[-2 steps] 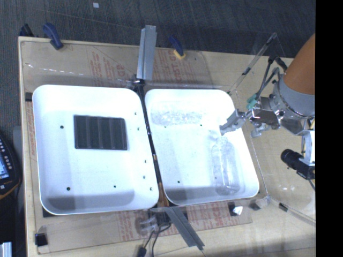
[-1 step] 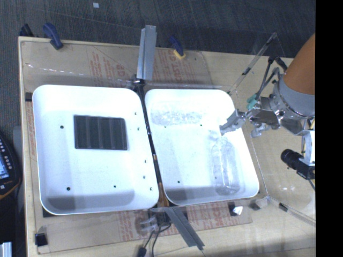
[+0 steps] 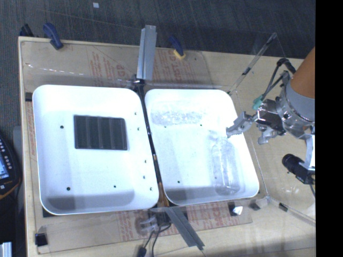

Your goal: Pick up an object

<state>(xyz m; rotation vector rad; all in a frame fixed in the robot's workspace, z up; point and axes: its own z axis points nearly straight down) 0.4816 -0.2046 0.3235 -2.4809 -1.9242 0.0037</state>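
1. A clear plastic bottle (image 3: 224, 165) lies in the right bin (image 3: 177, 191), its long axis toward the near wall.
2. The gripper (image 3: 236, 128) hovers just beyond the bottle's far end; I cannot tell how the jaws stand.

The arm (image 3: 303, 87) is cut off by the right edge, so little beyond its orange band and wrist shows, and the hand (image 3: 244, 123) is too small and cluttered with cables to tell how its fingers stand. In the right bin (image 3: 185, 194), a clear bottle (image 3: 224, 165) and a crumpled clear wrapper (image 3: 177, 116) nearly vanish against the white floor, their outlines uncertain. A dark device (image 3: 6, 167) is clipped by the left edge.
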